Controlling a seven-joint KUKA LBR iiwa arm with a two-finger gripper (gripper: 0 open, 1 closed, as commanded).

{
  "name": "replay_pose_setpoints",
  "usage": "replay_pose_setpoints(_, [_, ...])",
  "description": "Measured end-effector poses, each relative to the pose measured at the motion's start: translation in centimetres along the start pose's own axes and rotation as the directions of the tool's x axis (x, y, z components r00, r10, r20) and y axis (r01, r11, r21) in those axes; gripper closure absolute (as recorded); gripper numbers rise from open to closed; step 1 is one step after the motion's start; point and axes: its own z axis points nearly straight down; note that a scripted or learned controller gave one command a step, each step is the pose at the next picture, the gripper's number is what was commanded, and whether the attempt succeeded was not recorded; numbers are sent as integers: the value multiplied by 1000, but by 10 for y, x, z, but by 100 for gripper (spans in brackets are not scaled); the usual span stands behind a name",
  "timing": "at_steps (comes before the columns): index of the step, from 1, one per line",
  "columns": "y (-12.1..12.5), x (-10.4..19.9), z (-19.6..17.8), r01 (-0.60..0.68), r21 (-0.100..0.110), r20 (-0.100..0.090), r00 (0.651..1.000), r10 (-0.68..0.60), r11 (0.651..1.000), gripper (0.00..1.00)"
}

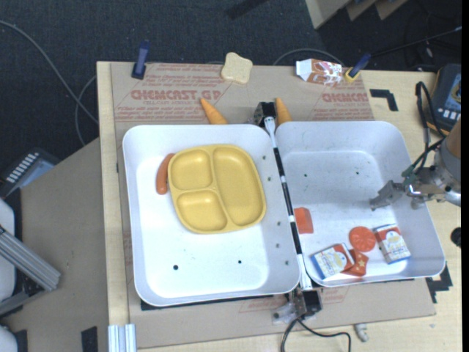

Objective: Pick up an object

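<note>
The right bin (344,149) holds several small items near its front. These are an orange-red block (303,220), a red round piece (360,237), a small carton (393,244) and a second carton (331,259) with a red piece (357,267) against it. My gripper (392,193) reaches in from the right over this bin's right side, just above and behind the round piece and the first carton. I see nothing held in it. In the left bin (212,277) a yellow divided plate (216,188) lies with a red sausage (161,176) at its left edge.
On the cardboard behind the bins lie a bread slice (237,67), two carrot pieces (212,112) (282,111), a crumpled carton (319,70) and a blue clip (139,60). Cables hang at the right edge beside the arm.
</note>
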Motion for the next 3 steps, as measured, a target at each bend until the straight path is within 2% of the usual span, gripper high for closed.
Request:
replay_pose_setpoints(1, [-32,48,70,2,-3,-1,1000,-2,1000,0])
replay_pose_setpoints(2, [-33,48,61,0,-4,1,1000,0,1000,100])
replay_pose_setpoints(3, [-33,48,61,0,-4,1,1000,0,1000,0])
